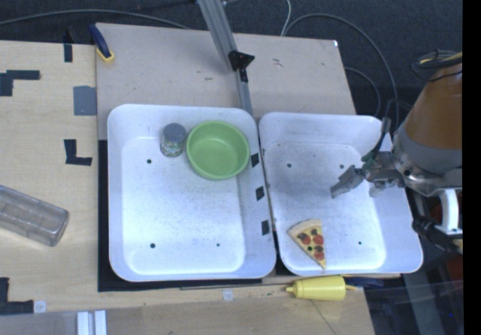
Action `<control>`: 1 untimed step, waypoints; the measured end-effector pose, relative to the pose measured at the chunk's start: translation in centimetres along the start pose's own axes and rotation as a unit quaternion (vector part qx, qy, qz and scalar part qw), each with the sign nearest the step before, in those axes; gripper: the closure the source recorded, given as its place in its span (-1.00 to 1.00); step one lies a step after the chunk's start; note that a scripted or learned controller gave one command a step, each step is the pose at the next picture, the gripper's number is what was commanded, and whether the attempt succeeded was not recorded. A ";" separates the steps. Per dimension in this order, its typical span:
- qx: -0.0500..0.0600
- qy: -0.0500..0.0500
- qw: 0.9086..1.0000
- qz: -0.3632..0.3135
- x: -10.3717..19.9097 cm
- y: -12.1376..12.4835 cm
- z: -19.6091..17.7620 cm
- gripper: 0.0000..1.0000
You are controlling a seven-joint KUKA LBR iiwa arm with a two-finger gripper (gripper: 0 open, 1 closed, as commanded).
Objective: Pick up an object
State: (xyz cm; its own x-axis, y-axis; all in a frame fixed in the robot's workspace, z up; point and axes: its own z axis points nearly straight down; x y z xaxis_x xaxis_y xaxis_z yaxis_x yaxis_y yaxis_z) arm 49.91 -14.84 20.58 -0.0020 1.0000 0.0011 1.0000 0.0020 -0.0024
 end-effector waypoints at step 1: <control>0.000 0.000 1.000 0.000 0.0 0.0 0.0 -1.00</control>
State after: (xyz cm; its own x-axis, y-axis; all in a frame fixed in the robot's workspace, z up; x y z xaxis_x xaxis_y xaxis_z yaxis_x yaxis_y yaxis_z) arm 49.92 -14.85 20.58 -0.0017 1.0000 0.0010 1.0000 0.0017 -0.0022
